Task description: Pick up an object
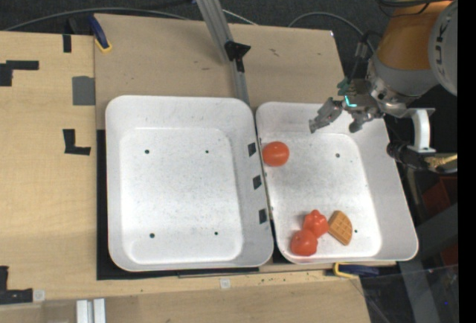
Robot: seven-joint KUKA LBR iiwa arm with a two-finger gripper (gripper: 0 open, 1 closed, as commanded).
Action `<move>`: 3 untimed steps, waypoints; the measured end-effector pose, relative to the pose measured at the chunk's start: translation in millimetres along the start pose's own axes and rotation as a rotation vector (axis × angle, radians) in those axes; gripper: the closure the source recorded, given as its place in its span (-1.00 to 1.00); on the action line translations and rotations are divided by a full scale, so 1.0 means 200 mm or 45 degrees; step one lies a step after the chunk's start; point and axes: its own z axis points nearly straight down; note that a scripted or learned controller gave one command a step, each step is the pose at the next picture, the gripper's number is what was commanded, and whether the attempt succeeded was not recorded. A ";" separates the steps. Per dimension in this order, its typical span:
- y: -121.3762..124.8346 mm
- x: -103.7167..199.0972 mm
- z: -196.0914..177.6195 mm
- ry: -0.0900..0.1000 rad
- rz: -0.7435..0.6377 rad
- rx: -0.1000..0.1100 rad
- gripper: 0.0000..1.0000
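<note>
Risk: the two red pieces (pixel 309 232) and the waffle-like piece (pixel 341 227) crowd the near wall of the right bin (pixel 372 165), so a descent there may clip neighbours or the rim. The orange ball (pixel 276 154) lies alone by the left wall, an easier target. Gripper (pixel 343 117) hovers over the bin's far edge, fingers spread, holding nothing; all objects sit well apart from it.

Right bin (pixel 387 187): wide bare floor in the middle. Orange ball (pixel 276 153) sits near its left wall. Two red pieces (pixel 309 232) touch each other by the front wall, a tan waffle-like piece (pixel 341 227) just beside them. Gripper (pixel 341 119) hangs over the back rim. Slanted metal pole (pixel 216 16) crosses above the bench behind both bins.
</note>
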 end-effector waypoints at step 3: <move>0.02 0.07 0.49 -0.002 0.000 0.000 -1.00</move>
